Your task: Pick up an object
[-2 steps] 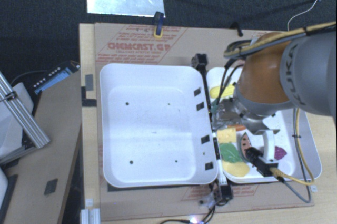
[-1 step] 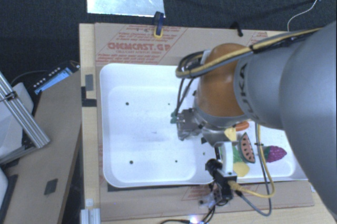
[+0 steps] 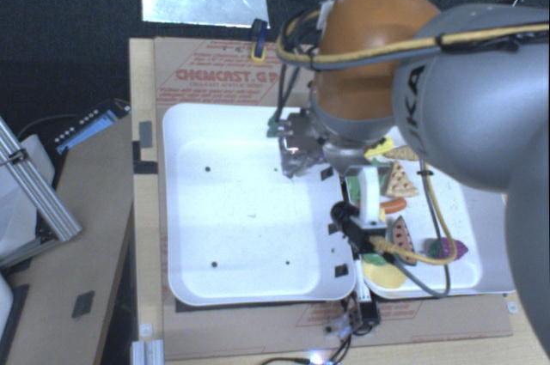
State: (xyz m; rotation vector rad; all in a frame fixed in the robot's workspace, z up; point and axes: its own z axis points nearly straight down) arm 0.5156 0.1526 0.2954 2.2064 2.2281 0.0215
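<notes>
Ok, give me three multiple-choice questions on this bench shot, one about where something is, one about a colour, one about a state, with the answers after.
1. Where do the toy food pieces lie?
A. In the right bin
B. In the left bin
C. On the cardboard in front of the bins

2. What colour is the band above the arm's wrist?
A. Blue
B. Orange
C. Green

3. How does the gripper stand?
A. Resting on the floor beside the bench
B. Parked over the silver sheet at the top
C. Over the bins, near the divide between them

Answers:
1 A: the pizza slice and other pieces sit in the right bin.
2 B: the rounded band is plainly orange.
3 C: it hangs at the right edge of the left bin, by the divide.
</notes>
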